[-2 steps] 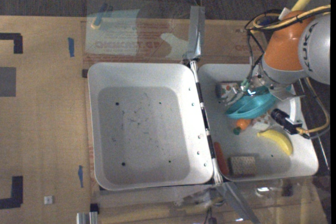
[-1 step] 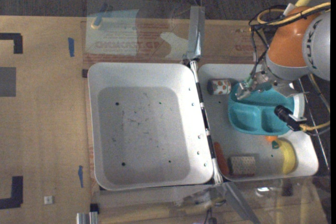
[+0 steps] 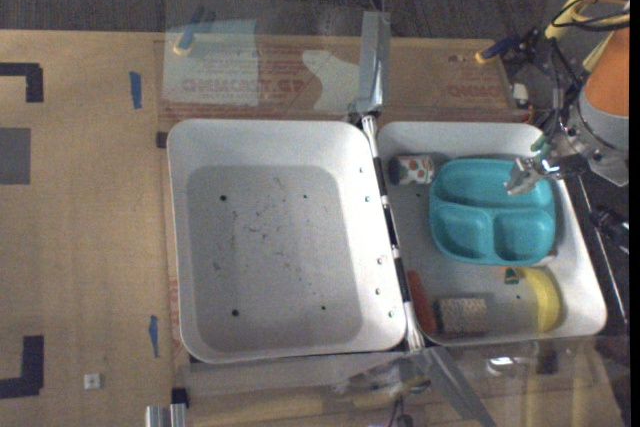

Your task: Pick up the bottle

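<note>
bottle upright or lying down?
Lying down. The yellow bottle rests on its side along the floor of the right bin, below the teal tray.

Faint reddish lettering ran across the clear sheet (image 3: 262,65) at twelve o'clock of the left bin (image 3: 190,150), and more at one o'clock, but none of it was legible.

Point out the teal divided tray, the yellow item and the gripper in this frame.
teal divided tray (image 3: 470,215): camera view, on its large left compartment.
yellow item (image 3: 545,298): camera view, on the middle of its body.
gripper (image 3: 522,177): camera view, at its fingertips over the tray's rim.
</note>
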`<state>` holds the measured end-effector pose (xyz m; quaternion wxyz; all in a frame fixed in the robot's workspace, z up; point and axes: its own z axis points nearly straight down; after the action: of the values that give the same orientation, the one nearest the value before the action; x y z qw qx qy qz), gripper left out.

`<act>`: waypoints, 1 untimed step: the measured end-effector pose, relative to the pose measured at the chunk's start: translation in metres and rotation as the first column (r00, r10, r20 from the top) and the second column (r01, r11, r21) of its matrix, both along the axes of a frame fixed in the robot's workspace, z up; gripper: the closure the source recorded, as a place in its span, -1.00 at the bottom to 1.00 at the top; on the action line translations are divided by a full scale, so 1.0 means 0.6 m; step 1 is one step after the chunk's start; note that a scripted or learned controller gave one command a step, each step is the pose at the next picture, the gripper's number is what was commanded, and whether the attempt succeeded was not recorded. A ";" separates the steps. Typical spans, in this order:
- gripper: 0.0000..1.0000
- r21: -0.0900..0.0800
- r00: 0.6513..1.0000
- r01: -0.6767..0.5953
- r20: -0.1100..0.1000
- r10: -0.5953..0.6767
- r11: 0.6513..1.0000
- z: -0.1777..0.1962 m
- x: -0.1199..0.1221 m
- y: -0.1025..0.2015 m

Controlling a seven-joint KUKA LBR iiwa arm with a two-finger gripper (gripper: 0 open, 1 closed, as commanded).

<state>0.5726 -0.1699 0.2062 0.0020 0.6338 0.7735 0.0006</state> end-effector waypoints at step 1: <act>1.00 0.000 1.000 -0.008 0.001 0.008 1.000 0.093 0.046 -0.013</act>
<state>0.6003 -0.1776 0.2618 0.0024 0.6307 0.7760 0.0006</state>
